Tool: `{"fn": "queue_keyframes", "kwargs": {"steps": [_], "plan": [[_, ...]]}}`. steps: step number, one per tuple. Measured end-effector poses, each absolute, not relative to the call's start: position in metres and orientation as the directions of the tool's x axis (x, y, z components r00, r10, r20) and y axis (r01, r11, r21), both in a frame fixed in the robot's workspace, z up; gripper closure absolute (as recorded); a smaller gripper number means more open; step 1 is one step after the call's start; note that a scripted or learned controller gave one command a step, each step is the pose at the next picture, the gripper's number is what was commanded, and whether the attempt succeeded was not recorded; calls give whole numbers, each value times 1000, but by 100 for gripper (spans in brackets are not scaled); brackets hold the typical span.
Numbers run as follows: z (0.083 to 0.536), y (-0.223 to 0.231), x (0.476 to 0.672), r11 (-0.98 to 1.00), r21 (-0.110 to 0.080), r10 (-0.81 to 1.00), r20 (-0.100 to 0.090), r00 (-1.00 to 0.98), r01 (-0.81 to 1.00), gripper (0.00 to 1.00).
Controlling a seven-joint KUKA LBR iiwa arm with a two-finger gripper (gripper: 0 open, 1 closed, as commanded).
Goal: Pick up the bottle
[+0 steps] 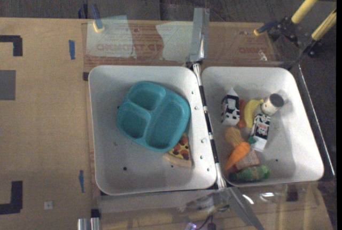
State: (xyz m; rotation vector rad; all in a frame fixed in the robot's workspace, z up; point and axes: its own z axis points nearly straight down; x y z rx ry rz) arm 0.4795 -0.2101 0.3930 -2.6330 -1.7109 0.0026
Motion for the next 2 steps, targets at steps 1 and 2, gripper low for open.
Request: {"fn": "queue_keyframes", "kwargs": {"steps": [1, 2], "plan": [[258, -216, 480, -429, 0, 903, 0, 429, 903, 100], [267, -216, 480, -430, 1, 903, -1, 430, 903, 100]]}}
